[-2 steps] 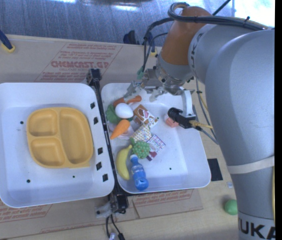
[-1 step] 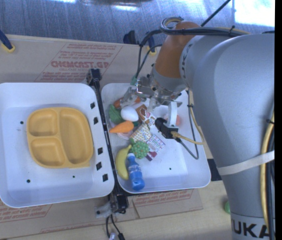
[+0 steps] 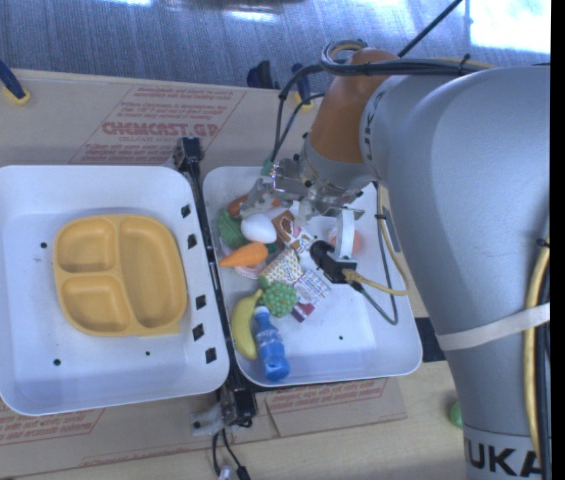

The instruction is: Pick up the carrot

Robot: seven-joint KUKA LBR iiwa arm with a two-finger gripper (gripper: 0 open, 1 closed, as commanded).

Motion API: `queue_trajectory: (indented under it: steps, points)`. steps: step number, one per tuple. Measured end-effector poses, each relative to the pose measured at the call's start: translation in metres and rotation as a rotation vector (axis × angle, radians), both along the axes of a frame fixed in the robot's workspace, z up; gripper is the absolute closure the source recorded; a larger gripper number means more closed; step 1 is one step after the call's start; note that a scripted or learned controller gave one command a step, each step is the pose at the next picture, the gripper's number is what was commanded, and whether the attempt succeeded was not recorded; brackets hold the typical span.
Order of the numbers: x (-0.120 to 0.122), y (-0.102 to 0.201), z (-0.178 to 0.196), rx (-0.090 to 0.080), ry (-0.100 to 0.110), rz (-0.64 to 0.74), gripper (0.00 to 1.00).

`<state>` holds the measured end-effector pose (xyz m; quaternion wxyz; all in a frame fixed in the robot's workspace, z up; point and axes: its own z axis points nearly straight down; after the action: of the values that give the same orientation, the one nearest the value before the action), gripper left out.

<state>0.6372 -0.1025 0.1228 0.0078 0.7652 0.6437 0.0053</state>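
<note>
Camera view: carrot lies in the right bin, left side, just below a white egg and above a banana and blue bottle. Gripper is low over the pile near the egg; open or closed, cannot tell. Yellow divided plate sits in the left bin.

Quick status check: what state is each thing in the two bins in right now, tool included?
carrot: lying in the right bin, not gripped
tool: low over the pile, above the carrot
yellow plate: flat in the left bin, compartments bare
banana: lying flat
blue bottle: on its side
</note>
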Motion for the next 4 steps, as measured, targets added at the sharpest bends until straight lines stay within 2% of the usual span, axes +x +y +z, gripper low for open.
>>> queue_trajectory:
  steps: [1,2,3,4]
  points:
    - [-0.0095,0.0006,-0.0034,0.001,-0.001,-0.121,0.00]
    - [-0.0127,0.0002,-0.0045,0.000,-0.007,-0.128,0.00]
    - [-0.0130,0.0010,-0.0048,0.002,-0.014,-0.202,0.00]
    - [-0.0165,0.0014,-0.0066,0.006,-0.003,-0.349,0.00]
